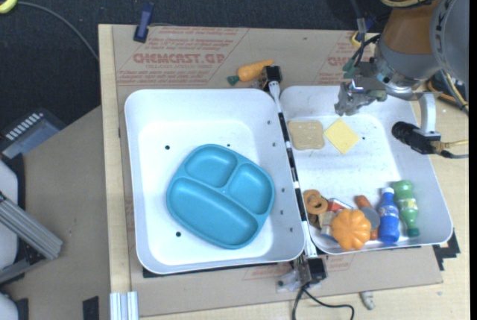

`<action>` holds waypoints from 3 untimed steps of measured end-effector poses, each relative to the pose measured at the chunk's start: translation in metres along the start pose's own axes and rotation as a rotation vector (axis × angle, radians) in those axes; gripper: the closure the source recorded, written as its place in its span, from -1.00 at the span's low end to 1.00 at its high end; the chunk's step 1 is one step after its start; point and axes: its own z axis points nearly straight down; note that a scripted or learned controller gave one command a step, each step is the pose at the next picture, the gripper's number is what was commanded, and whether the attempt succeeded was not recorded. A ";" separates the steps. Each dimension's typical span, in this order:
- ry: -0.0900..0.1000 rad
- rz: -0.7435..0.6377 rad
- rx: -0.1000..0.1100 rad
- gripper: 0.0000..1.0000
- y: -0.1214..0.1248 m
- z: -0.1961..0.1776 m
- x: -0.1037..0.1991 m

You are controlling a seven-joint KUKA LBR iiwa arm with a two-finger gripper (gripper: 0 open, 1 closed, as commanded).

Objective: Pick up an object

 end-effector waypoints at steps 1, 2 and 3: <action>0.000 0.000 0.000 -1.00 0.000 0.000 0.000; 0.000 0.003 0.004 -1.00 -0.053 0.084 -0.079; 0.002 0.002 0.004 -1.00 -0.128 0.106 -0.114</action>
